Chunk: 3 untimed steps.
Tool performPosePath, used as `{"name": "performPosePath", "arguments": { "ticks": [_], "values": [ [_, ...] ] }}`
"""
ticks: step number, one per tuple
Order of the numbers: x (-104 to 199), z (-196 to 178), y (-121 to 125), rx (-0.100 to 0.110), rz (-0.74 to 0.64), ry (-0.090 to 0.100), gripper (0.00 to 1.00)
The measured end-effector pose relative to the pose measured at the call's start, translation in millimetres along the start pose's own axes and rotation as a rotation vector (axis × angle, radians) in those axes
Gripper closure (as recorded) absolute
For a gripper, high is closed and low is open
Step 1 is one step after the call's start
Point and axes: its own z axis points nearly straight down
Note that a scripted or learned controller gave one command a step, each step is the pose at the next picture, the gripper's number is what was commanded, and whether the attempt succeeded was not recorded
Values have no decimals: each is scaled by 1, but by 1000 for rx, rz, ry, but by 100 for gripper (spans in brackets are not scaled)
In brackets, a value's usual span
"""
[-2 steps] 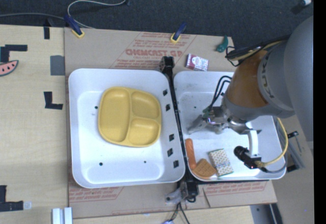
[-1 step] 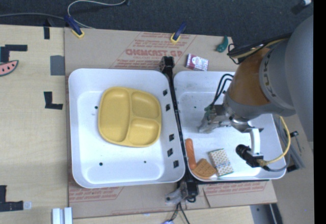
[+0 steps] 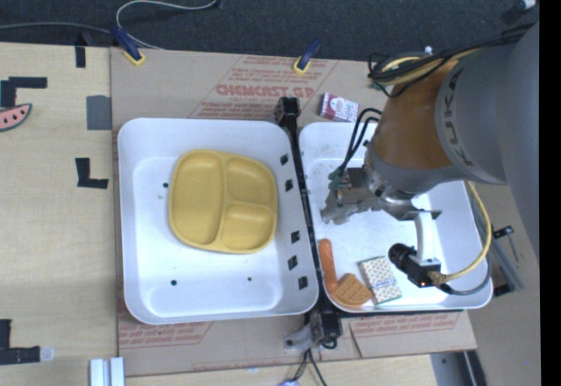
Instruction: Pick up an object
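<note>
The grey arm with the orange band reaches in from the right and hangs over the right-hand shallow white bin [image 3: 320,147], covering much of its far half. Its metal gripper [image 3: 338,203] sits low over the left part of that bin, near the wall next to the neighbouring bin. From this slant I cannot tell how wide it stands, and nothing can be seen held in it.

The loose things in this bin lie in its near left corner, all nearer than the gripper and apart from it. A slim orange carrot-shaped stick [image 3: 326,258] lies along the left wall. Just right of its near end, a brown waffle-patterned wedge [image 3: 352,291] rests by the near rim. Close beside that, to the right, lies a small flat square packet with a pale speckled face [image 3: 379,278].

The left-hand shallow white bin [image 3: 145,226] holds a yellow plastic plate with three compartments [image 3: 223,200], set about mid-bin and a little toward the far side.

Both bins stand on a brown cardboard sheet [image 3: 254,90]. On it, just beyond the right bin's far left corner, lies a small red and white wrapper [image 3: 337,107]. Two yellow clips [image 3: 131,51] [image 3: 307,60] sit at the sheet's far edge
</note>
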Motion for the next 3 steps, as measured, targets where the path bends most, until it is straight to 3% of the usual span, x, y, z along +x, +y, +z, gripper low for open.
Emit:
{"name": "performPosePath", "arguments": {
  "ticks": [1,2,3],
  "values": [
    [0,0,0,1,1,0,0],
    [5,1,-34,2,2,-1,0],
    [3,1,-34,2,1,0,0]
  ]
}}
